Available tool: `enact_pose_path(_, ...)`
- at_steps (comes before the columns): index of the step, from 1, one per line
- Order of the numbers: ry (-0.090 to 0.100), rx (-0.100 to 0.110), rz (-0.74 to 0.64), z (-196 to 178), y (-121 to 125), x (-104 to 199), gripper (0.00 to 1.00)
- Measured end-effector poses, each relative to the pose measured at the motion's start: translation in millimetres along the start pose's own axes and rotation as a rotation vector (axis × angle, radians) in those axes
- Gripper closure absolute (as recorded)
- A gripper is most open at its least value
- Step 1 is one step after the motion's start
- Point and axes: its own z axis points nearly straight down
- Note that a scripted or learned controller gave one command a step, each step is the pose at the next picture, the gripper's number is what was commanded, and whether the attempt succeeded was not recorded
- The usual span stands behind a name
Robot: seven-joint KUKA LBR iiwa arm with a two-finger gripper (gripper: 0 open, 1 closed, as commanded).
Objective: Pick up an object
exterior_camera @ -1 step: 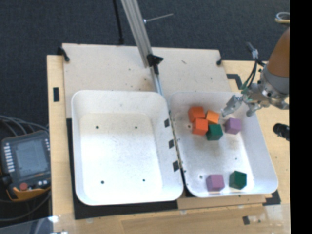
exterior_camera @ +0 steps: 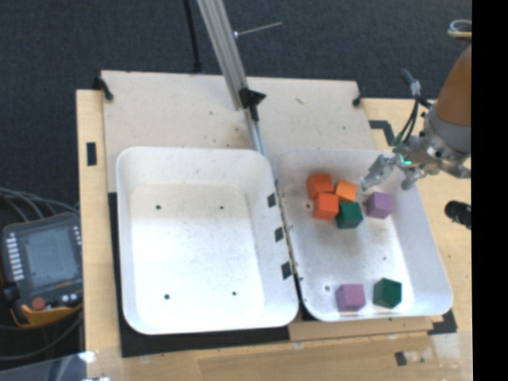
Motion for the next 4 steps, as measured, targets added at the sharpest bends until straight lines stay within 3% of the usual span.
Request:
enact_pose_path(1,0.001,0.004,-0.002,58.2,8.0,1.0,0.0)
enact_pose_path(2,-0.002,-0.012,0.003,89.0,13.9,-3.6,0.0)
enact_pose_path(3,-0.006,-0.021,0.002,84.1,15.2,-3.5,0.0)
enact_pose_path(4,-0.008,-0.026,0.001,73.5,16.3,-5.3,1.0)
